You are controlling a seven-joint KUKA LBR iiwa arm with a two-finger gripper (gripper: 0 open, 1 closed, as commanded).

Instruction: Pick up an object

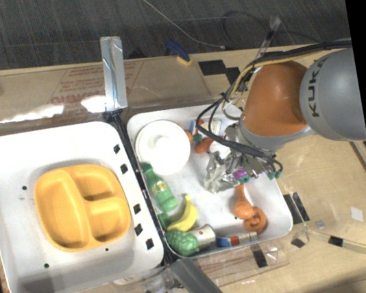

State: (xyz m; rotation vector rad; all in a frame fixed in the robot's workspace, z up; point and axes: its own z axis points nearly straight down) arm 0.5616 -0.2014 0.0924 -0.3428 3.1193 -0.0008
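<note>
At the near edge of the right bin, a marker-like stick with a blue and a red end is lying along the wall. Just to its left, a small silver can is resting beside a green rounded toy. A yellow banana-shaped piece is sitting on the far side of the green toy and is touching it. An orange toy with a round end is lying to the right, near the right wall.

A little farther, a green bottle is lying along the left wall of this bin. In the middle of the bin, the gripper is hanging low over the white floor, just on the far side of the orange toy. Its metal fingers are pointing to the left, but I cannot tell if they are open or closed, and I am not seeing any object between them.

Farther again, a white round lid is resting in the far left corner, and a small orange piece is lying beside it, partly under the cables.

The left bin is holding a yellow divided tray. The grey arm is reaching in from the right.
</note>
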